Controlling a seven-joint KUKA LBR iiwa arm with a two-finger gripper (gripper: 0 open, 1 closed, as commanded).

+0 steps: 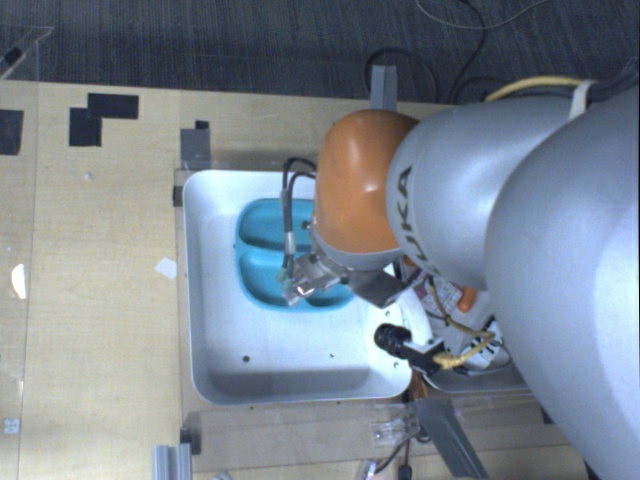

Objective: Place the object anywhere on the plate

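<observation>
dark carpet and loose cables run behind a pale wooden bench (90,298) where a shallow white bin (215,368) sits at the middle of the camera view, a blue plate (262,248) lying in its upper half. the grey arm (520,228) with its orange band (360,183) reaches in from three o'clock and hangs over the plate's right side, covering much of it. the gripper (300,286) sits low at the plate's five o'clock edge, a small pale shape at its tip that is too blurred to name.

whether the fingers are spread or closed on anything cannot be told from this slant, and the object itself cannot be picked out with confidence; if that pale shape is it, it lies right at the gripper's tip, over the plate's lower rim.

the risk, judged from this pose, is position: the tip stands at the plate's very edge, so a release now could drop the piece onto the rim, from where it might slide to the bin floor at six o'clock. a second risk is an empty hand, since nothing is plainly seen between the fingers. the plate looks divided into two wells with a ridge between, and a piece landing on that ridge could tip either way. a shift toward ten o'clock, deeper over the blue surface, would seem the safer spot for letting go.
</observation>
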